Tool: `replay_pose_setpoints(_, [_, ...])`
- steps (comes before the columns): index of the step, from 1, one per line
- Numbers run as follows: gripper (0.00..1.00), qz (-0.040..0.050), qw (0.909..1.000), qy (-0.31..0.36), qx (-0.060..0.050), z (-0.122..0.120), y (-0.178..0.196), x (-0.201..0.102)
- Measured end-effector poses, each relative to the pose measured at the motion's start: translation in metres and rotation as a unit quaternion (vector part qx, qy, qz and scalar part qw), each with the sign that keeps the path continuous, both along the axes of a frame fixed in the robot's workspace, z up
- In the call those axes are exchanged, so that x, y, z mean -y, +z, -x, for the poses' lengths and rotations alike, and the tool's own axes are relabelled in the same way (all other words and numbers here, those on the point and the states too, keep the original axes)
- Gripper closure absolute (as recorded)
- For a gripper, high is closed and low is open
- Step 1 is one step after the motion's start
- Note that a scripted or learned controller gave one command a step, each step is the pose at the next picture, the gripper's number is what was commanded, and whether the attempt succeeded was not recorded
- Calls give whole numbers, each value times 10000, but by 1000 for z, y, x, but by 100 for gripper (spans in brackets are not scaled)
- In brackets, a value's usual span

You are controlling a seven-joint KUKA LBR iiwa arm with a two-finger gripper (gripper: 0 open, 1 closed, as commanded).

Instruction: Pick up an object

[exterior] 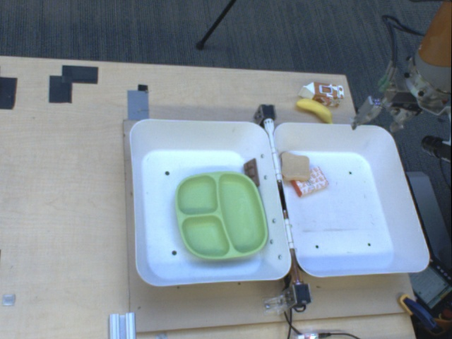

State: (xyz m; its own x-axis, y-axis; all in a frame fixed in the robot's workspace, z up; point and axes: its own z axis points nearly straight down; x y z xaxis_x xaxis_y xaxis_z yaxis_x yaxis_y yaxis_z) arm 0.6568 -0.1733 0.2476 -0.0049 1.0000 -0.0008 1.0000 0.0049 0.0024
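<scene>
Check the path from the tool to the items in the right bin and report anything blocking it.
Nothing visible blocks it. The tool hangs past the right bin's far right corner. The tan block and red-and-white packet lie exposed by its left wall.

Bright even overhead light, soft short shadows. Two shallow white plastic bins point(212, 136) kinda blown out, glare washing out floors. Whole frame bit soft, low-res, grainy dark carpet point(141, 13).
</scene>
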Motion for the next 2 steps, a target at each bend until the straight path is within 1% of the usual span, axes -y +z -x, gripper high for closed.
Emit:
replay_pose_setpoints(1, [0,-2,10000,-10,-11,82,-42,10])
replay_pose_setpoints(2, [0,1,10000,-14,-1,170,-48,33])
